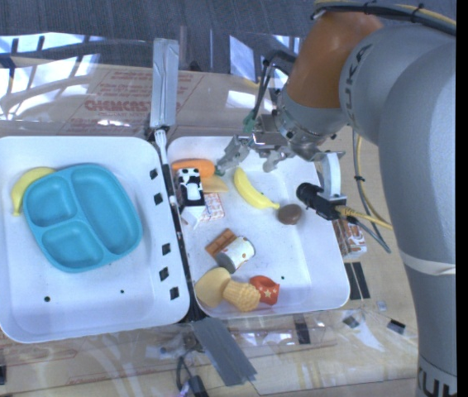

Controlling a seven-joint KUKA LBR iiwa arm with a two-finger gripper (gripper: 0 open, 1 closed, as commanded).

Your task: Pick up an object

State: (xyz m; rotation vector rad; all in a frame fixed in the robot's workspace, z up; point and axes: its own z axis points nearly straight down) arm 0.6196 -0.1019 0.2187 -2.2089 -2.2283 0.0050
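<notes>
Banana (253, 190) lies in the right bin (321, 267), long axis running upper-left to lower-right; pincer (250, 157) spread apart above.

Blue tray (85, 215): glossy smooth plastic. White bins (19, 304): matt plastic. Banana (251, 190): shiny plastic.

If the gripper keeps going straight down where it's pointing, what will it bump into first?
Probably the banana. The gripper hangs above the right bin, pointing down near the banana's upper end. Height is hard to judge from this slant, so it could land on bare bin floor beside it.
</notes>
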